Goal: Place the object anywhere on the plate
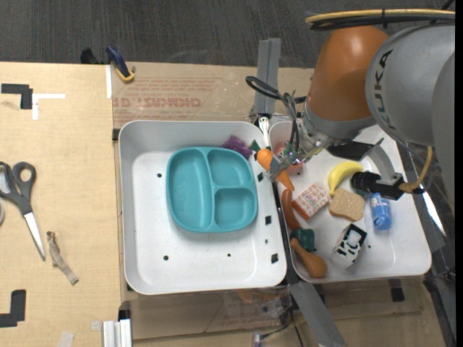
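Teal and three-sectioned, the plate (212, 190) lies bare in the left bin (137, 215), centre frame. Just right of it the tool (283, 159) hovers over the seam between the bins, beside an orange object (265, 157) at the rim; whether it's clamped on anything, I cannot tell. Best play: carry leftward with the object clear of the bin wall, release low over a compartment, avoiding the dividers.

A teal plate (212, 189) with three compartments is seen lying flat in the left white bin (145, 266), slightly toward its back. A small orange object (265, 157) is seen at the bin's right rim, beside the plate.
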You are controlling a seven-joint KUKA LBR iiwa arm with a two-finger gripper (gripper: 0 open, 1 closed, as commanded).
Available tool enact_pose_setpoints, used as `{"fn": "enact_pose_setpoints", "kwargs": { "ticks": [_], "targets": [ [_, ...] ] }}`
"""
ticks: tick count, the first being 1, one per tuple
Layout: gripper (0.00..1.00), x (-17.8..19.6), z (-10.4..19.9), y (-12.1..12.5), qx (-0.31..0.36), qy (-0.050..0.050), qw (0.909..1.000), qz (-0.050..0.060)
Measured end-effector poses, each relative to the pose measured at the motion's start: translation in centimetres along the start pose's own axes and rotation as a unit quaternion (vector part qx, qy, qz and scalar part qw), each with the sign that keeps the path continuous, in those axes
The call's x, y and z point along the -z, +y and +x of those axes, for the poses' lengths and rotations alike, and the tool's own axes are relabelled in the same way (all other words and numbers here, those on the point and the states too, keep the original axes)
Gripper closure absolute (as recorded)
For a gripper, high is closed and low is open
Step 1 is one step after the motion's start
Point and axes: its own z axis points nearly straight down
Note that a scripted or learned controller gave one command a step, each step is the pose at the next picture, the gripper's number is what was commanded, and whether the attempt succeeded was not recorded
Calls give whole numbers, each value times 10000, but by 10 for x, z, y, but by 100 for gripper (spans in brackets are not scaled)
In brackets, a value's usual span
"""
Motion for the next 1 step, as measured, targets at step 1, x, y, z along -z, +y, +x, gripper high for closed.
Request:
{"fn": "enact_pose_setpoints", "kwargs": {
  "ticks": [1],
  "targets": [
    [0, 0, 0, 0, 0, 0, 10000, -1]
  ]
}}
